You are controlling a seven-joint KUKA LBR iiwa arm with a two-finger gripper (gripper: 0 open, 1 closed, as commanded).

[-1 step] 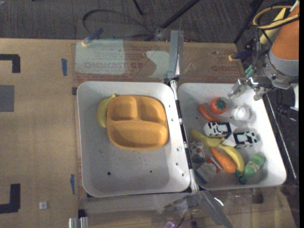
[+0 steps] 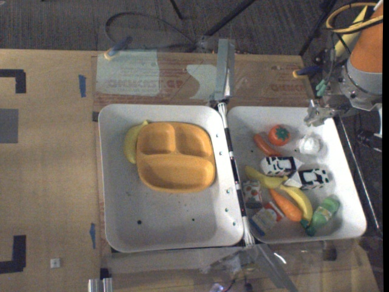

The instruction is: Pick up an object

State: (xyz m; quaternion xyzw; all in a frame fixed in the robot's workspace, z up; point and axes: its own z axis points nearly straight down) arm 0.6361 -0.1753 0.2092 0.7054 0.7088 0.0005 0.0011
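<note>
One arm reaches in from the right, and its gripper (image 2: 318, 111) hangs over the far right corner of the right bin (image 2: 355, 199), at about one o'clock from that bin's middle. Whether it is released or clenched I cannot tell, for the tool is small and blurred against the rim; nothing shows in its grip. Nearest to it lies a pale clear lump (image 2: 309, 143), just toward six o'clock, and a tomato (image 2: 279, 134) sits at about eight o'clock from the tool, a little farther off. Past these, farther toward seven o'clock, lie two cow-patterned blocks (image 2: 278, 165), two bananas (image 2: 265, 178), a carrot (image 2: 285, 205) and a green bottle (image 2: 323, 215), close together and partly touching. The carrot runs from ten to four o'clock, as does the banana beside it. My judgement is that no pick has been made yet, and that the easiest move would be a short drop toward six o'clock onto the lump or the tomato, both of which stand a little apart from the crowd. An orange tray (image 2: 176, 156) lies in the left bin (image 2: 121, 224), well apart at nine o'clock.
</note>
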